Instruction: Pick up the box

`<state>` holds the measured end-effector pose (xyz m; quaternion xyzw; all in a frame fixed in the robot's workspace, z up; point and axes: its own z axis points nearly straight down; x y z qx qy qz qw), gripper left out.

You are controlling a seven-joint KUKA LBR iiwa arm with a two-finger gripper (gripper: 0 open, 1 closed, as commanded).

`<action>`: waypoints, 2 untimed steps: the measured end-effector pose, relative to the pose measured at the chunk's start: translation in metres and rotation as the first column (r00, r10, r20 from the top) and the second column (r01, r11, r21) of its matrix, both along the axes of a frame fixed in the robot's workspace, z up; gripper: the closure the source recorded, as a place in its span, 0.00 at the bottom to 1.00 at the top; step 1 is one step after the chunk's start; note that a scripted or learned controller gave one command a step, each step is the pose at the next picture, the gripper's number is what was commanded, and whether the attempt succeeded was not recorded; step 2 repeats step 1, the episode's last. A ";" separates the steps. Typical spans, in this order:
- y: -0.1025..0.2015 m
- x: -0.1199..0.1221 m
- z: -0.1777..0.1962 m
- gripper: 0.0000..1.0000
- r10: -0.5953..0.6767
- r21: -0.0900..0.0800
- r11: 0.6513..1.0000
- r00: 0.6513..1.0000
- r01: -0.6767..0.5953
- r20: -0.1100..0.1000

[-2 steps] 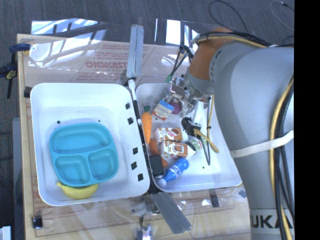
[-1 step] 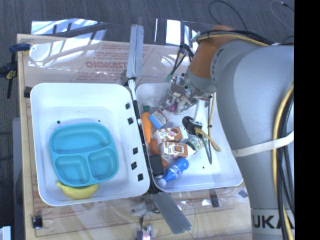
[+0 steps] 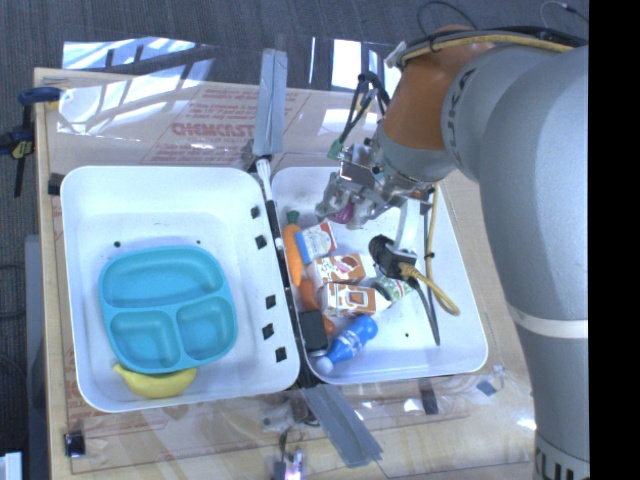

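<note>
Lying flat in right bin point(image 3: 455, 328), among clutter: box point(image 3: 352, 298), orange-and-white, touching blue bottle point(image 3: 352, 339) below and carrot point(image 3: 293, 258) beside. Hovering above bin's far end, well apart from box: gripper point(image 3: 345, 206). Finger opening: cannot tell; nothing seen held. Resting in left bin point(image 3: 90, 208): blue tray point(image 3: 167, 308), banana point(image 3: 155, 381).

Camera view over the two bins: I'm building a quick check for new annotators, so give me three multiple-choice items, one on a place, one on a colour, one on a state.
1. Where does the banana lie?
A. left bin
B. right bin
C. on the bench

2. What colour is the divided tray?
A. red
B. blue
C. green

3. How does the bottle rest?
A. upright
B. on its side
C. inside the tray

Answers: 1 A, it lies by the tray's near edge in the left bin. 2 B, plainly light blue. 3 B, it lies flat in the right bin.
</note>
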<state>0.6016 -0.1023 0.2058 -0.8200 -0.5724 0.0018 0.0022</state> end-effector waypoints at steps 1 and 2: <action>0.055 -0.049 -0.017 1.00 -0.023 -0.002 1.000 1.000 0.023 -0.003; 0.055 -0.049 -0.017 1.00 -0.023 -0.002 1.000 1.000 0.023 -0.003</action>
